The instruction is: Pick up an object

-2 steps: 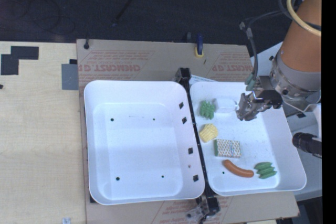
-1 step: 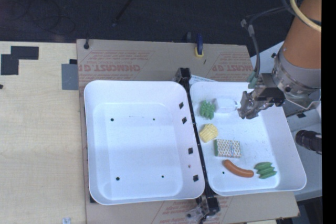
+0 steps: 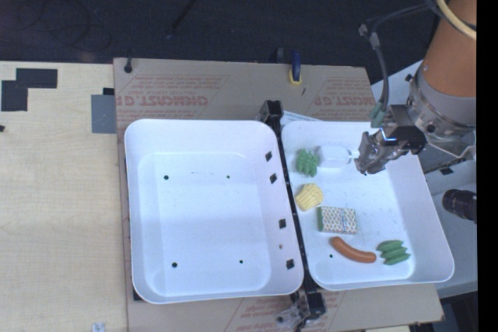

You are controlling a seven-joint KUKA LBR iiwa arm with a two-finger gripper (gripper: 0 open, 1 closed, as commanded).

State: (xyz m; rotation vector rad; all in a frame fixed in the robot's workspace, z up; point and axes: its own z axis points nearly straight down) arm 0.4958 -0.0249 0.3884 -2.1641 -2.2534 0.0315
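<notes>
1. Camera view shows two shallow white bins side by side on a brown cardboard sheet (image 3: 233,89); the left bin (image 3: 148,206) and the right bin (image 3: 424,245) meet along a black divider strip.
2. The arm (image 3: 455,35) enters from the right, and its gripper (image 3: 372,155) hangs over the upper middle of the right bin.
3. Whether its jaws are open or closed cannot be told; nothing is seen between them.
4. Just left of the gripper lies a small white object (image 3: 334,156), hard to make out against the bin.
5. Further left sits a green leafy toy (image 3: 307,162), with a yellow corn piece (image 3: 309,197) below it.
6. A patterned block (image 3: 338,220) lies near the bin's middle.
7. Along the near side rest an orange sausage (image 3: 352,250) and green pea pods (image 3: 394,252), close together.
</notes>
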